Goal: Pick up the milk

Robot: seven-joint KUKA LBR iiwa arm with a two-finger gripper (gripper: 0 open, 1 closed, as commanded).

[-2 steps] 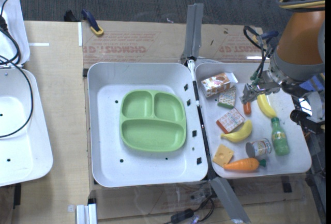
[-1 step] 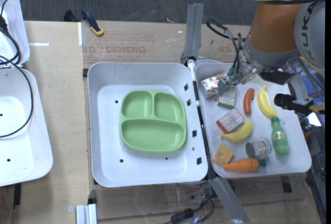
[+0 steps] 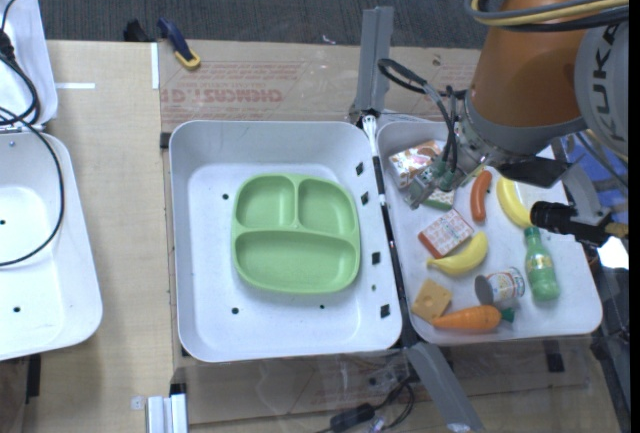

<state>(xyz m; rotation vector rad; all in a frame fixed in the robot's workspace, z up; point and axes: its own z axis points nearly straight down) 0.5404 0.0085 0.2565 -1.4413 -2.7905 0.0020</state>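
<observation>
The tool (image 3: 440, 183) hangs at the right bin's (image 3: 585, 319) eleven o'clock corner; its grip state cannot be told. The milk (image 3: 446, 233) lies just toward five o'clock.

Bright, even light from overhead falls across the bench (image 3: 110, 111). The white bins (image 3: 200, 221) nearly wash out, and shadows under them are soft. Focus is slightly soft throughout, with faint bowing toward the edges.

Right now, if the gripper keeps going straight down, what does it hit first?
Probably the snack packet at the back of the right bin: the gripper hangs over its edge, pointing down. The milk carton lies nearer the camera, off that line. Depth is hard to judge.
</observation>
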